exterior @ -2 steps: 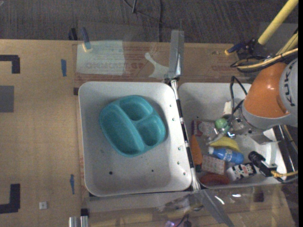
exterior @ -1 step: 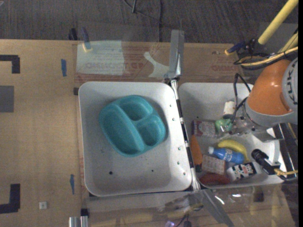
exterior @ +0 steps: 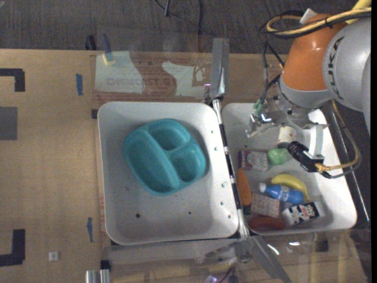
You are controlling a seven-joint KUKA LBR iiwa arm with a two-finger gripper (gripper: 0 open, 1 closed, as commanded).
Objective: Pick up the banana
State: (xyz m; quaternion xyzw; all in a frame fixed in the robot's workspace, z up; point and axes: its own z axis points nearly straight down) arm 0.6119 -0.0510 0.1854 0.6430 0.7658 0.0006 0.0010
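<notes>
The banana (exterior: 289,183) lay in the right bin (exterior: 344,208), toward its near half, touching or just beside a blue and white bottle (exterior: 283,193) on its near side and with a green ball (exterior: 277,155) just beyond it on the far side. Around it were other small things: a carton (exterior: 253,160) to the left, an orange stick-like thing (exterior: 244,188) along the bin's left wall, a red sausage-shaped thing (exterior: 266,222) at the near edge, and a black and white carton (exterior: 303,212) near the right corner. The gripper (exterior: 266,119) hung over the far part of the same bin, clearly apart from the banana and with nothing visible between the jaws; whether they were open or closed could not be told from this angle. In the left bin (exterior: 118,217) sat a teal divided plate (exterior: 165,155). By this showing the task was barely begun: the banana was untouched, and the reach, the grip and the lift were all left to do.
</notes>
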